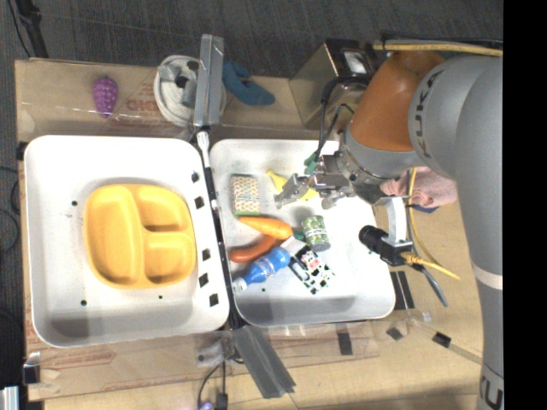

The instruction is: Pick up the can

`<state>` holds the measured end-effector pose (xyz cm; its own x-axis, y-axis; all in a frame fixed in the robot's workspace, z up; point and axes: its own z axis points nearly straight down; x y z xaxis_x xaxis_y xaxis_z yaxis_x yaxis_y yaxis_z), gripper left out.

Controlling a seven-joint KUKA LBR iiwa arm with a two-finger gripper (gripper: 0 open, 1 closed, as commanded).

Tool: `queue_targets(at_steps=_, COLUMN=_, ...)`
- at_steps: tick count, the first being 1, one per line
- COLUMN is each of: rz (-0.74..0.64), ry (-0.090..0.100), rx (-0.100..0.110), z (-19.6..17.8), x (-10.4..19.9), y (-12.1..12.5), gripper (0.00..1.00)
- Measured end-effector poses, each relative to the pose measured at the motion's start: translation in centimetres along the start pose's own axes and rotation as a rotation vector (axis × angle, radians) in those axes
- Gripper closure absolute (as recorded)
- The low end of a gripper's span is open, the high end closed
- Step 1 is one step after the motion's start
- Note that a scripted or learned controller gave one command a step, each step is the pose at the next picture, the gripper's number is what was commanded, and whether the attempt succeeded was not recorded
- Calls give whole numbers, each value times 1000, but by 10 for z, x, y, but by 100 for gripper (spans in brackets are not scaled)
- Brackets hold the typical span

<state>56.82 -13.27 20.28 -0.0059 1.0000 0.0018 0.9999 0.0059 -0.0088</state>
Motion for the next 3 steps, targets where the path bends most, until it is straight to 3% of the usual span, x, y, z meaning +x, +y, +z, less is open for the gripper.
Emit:
queue_targets(at_steps=1, rz=83, ry=-1, rx=-5, z=113, x=-71, y=6, gripper=0)
queue_targets(at_steps=2, rz=80, ry=-1, rx=0, z=106, x=-72, y=6, gripper=100)
queue_targets(at_steps=3, rz=-57, ry=0, rx=-4, z=7, x=-59, y=0, gripper=100)
